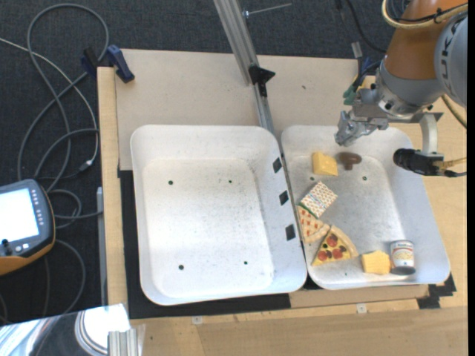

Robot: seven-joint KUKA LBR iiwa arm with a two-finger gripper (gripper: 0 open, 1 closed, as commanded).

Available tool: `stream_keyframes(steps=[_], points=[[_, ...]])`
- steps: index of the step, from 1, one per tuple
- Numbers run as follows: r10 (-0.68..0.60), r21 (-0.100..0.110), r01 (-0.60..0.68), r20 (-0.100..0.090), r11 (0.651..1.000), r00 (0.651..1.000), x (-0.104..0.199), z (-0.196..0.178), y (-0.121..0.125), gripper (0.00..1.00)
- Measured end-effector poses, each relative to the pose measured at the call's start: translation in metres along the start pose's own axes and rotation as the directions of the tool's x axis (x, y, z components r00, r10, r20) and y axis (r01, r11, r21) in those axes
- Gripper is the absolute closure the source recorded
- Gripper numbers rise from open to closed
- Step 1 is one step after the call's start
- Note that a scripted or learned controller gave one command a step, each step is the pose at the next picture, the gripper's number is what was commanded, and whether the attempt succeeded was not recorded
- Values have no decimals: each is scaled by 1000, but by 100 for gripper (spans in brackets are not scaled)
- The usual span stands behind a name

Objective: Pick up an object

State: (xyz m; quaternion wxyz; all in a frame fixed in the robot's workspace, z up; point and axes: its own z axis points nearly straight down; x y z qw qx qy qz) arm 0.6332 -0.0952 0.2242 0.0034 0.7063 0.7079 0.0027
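My gripper [347,136] hangs over the back of the right bin [423,221], its tips just above a small brown object [349,158]. Nothing shows between the tips. A yellow cheese block [323,164] lies just left of the brown object. Further forward lie a checkered cracker [320,198], two pizza slices [312,224] [335,246], a second yellow block [376,262] and a small can [402,256].
The left bin [200,213] sits beside the right one, with black clips [283,196] on the shared rims. A metal pole [237,35] slants across the back. Cables and a teach pendant [22,225] lie left of the bench.
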Motion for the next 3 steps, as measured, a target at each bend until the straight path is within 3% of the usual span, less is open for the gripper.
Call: stream_keyframes(steps=[1,3], points=[[-4,13,4,-4,1000,1000,51,7,-14,100],[-6,10,6,-5,1000,1000,168,-14,-31,100]])
